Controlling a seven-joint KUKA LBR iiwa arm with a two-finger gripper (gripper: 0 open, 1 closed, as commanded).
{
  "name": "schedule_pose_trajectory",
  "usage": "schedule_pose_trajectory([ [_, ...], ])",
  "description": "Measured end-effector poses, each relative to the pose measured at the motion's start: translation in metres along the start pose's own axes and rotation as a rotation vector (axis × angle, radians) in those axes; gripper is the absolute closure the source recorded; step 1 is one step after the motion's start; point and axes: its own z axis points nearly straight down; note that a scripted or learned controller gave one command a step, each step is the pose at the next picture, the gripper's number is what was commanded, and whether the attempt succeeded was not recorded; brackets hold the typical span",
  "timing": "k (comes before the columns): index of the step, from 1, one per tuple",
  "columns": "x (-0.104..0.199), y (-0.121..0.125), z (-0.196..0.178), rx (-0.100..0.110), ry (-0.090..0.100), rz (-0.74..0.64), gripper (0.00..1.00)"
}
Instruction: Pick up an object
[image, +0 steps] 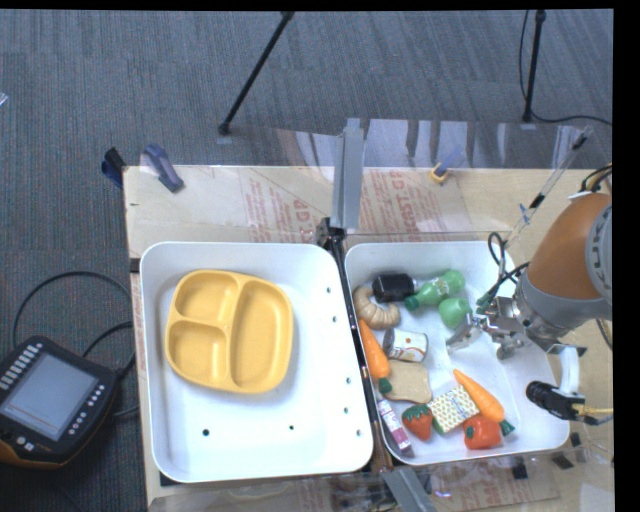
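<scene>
My gripper (486, 336) hangs over the right side of the right bin (540, 432), just right of a green toy (454, 311). Its two silvery fingers (463, 335) stand apart, open, with nothing between them. To its left lie a green bottle with a black cap (412, 289), a beige ring-shaped pastry (378, 310), a small can (407, 345) and a thin orange carrot (373, 350). In front of it lie a bread slice (408, 382), a second carrot (480, 394), a checked cracker (453, 408), a strawberry (418, 421) and a red pepper (482, 433).
A pink tube (393, 423) lies along the right bin's left wall. The left bin (250, 445) holds a yellow divided plate (231, 331). A metal post (348, 185) rises behind the gap between the bins. A tablet pendant (45, 395) sits off the bench at left.
</scene>
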Motion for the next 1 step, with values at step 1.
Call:
schedule_pose_trajectory([
  [1, 0.0234, 0.0691, -0.021, 0.005, -0.008, 0.225, 0.0],
])
